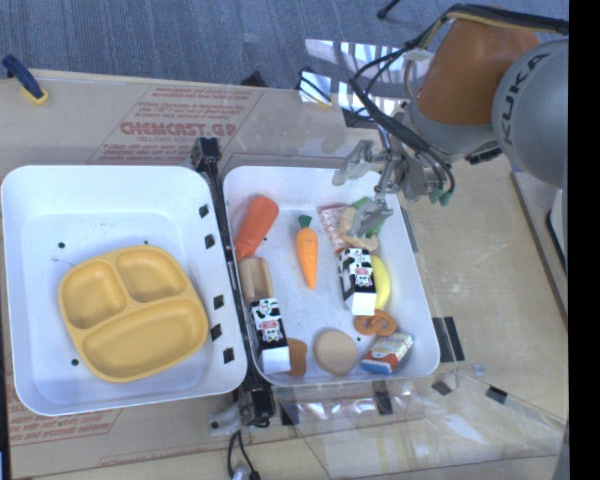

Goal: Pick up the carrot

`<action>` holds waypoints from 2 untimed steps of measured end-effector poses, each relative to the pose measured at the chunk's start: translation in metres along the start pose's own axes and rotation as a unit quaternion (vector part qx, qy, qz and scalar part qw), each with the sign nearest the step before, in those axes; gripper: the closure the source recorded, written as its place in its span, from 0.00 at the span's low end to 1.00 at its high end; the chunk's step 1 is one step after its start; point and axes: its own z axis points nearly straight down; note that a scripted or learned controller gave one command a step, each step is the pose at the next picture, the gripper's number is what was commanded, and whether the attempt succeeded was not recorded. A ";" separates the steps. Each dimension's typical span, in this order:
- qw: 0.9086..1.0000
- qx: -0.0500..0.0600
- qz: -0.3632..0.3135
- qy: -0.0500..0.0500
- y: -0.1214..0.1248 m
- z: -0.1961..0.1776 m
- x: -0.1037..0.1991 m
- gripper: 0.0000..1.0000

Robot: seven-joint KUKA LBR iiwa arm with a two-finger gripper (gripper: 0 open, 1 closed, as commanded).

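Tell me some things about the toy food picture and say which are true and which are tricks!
1. The carrot lies in the right bin. True.
2. The yellow divided plate sits in the right bin. False: it is in the left bin.
3. The gripper holds the carrot. False: the carrot lies on the bin floor, apart from the gripper.
4. The banana lies right of the carrot. True.
5. The carrot's green top points toward the far edge of the bin. True.
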 end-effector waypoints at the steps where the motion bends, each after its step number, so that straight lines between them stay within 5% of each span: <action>1: 0.996 0.000 -0.086 -0.002 0.032 0.113 0.002 0.00; 2: 0.996 0.002 -0.090 -0.007 0.032 0.098 -0.002 1.00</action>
